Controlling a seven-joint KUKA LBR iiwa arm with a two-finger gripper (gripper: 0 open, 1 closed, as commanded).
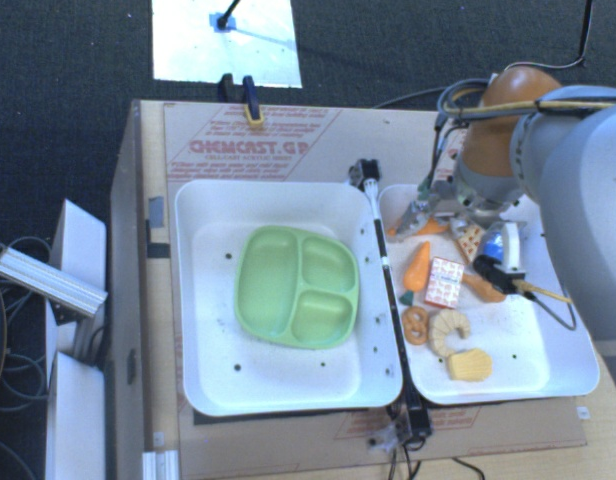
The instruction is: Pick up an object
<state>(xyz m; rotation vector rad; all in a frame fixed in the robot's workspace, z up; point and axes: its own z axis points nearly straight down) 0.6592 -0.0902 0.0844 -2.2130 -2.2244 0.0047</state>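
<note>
My gripper point(435, 211) hangs over the far left corner of the right bin point(548, 373). Just under it lies a small orange piece point(429, 228); whether they touch I cannot tell. Toy food is spread through this bin: an orange carrot point(418, 265), a red and white box point(444, 282), a pretzel point(415, 323), a pale croissant point(449, 330), a yellow wedge point(469, 365), a waffle-like piece point(468, 240) and an orange stick point(482, 288).
The left bin point(203, 368) holds a green divided plate point(296, 286). A ridge with a black strip point(386, 278) separates the two bins. The grey arm with its orange band point(513, 93) covers the right bin's far right part.
</note>
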